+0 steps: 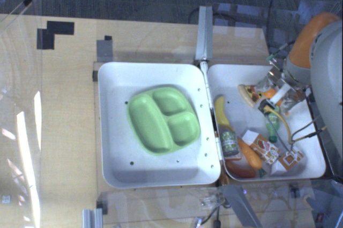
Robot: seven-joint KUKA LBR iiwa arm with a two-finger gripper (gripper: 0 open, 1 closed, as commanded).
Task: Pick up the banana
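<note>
A pale wooden bench (pixel 64 130) carries two shallow white bins side by side. The left white bin (pixel 115 80) sits towards the middle of the bench and holds a light green plastic plate with three compartments (pixel 163 120), lying flat at its centre. The right white bin (pixel 236 73) sits by the bench's right edge and is crowded.

The yellow banana with a greenish lower end (pixel 220 112) lies in the right bin just beside the wall it shares with the left bin, lengthwise from the far side towards the near side. At its near end, touching or almost touching it, is a small bottle with a green label (pixel 229 142). An orange carrot (pixel 250 152) lies slantwise just beside that bottle, and a dark red rounded thing (pixel 241 171) sits against the bin's near wall. A brown and white patterned carton (pixel 267 147) lies near the carrot, and a slim green bottle (pixel 272 128) lies above it.

The grey arm with its orange band (pixel 313 39) reaches in from the bench's right edge. Its claw (pixel 274 94) hangs over the far right part of the right bin, just beside a toy pizza slice (pixel 248 94) and well apart from the banana. Whether the claw is spread or pressed together, I cannot tell.
</note>
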